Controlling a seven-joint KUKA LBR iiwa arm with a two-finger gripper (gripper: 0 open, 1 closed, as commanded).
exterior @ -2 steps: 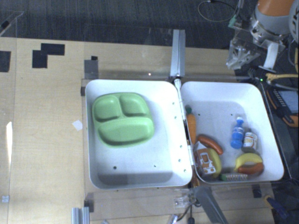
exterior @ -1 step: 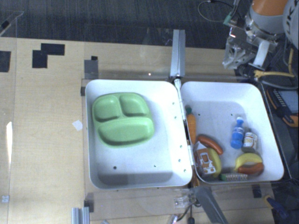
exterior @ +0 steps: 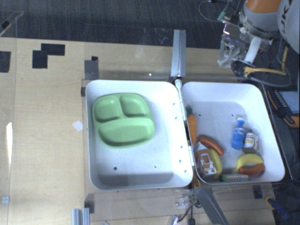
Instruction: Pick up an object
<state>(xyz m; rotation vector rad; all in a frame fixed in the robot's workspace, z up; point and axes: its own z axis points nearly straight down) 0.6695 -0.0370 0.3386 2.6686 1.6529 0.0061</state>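
A: Report gripper (exterior: 230, 55) position.

B: It hangs at 1 o'clock in the frame, above the bench past the far rim of the right bin (exterior: 225, 92), not over either bin's floor. The arm (exterior: 265, 6) enters from the upper right, orange band uppermost.

A: Finger state?

B: Cannot tell. The fingers blur against the bench and nothing shows between them.

A: List the right bin's contents.

B: A carrot (exterior: 192, 127) lies along the left wall at 9 o'clock. A sausage (exterior: 210, 144) sits just inside it, toward 7 o'clock, touching a brown packet (exterior: 205, 160). A blue bottle (exterior: 238, 134) stands at 4 o'clock, with a small jar (exterior: 251, 140) just beside it on the right. A banana (exterior: 249, 160) lies at 5 o'clock, over a red item (exterior: 251, 170) against the near wall. A green stick (exterior: 231, 177) lies along the near wall at 6 o'clock.

A: Left bin (exterior: 136, 179)?

B: A green tray (exterior: 123, 119) with three compartments sits at 11 o'clock, flat on the floor.

A: Gripper to objects?

B: Well apart from all of them.
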